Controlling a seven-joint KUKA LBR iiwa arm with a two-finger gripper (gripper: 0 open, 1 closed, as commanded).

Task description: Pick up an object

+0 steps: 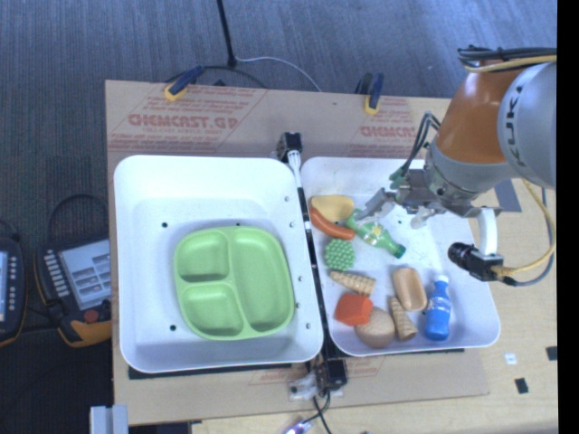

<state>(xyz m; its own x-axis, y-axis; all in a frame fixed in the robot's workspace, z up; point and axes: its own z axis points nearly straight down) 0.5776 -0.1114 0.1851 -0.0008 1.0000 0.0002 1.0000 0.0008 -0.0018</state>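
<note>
Green and small, a toy bottle [380, 239] lies in the right bin [479, 333], just below and left of the gripper [391, 202]. We see the fingers spread apart with nothing between them, hovering over the bin's upper part beside a yellow toy [333, 208] and an orange carrot [333, 228]. We see the grey arm [493, 134] reaching in from the right, its orange band above the wrist, angled down toward the toys.

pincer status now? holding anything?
Pincer: over the right bin, near the green bottle; open or closed cannot be told, no object seen in its grasp.
</note>
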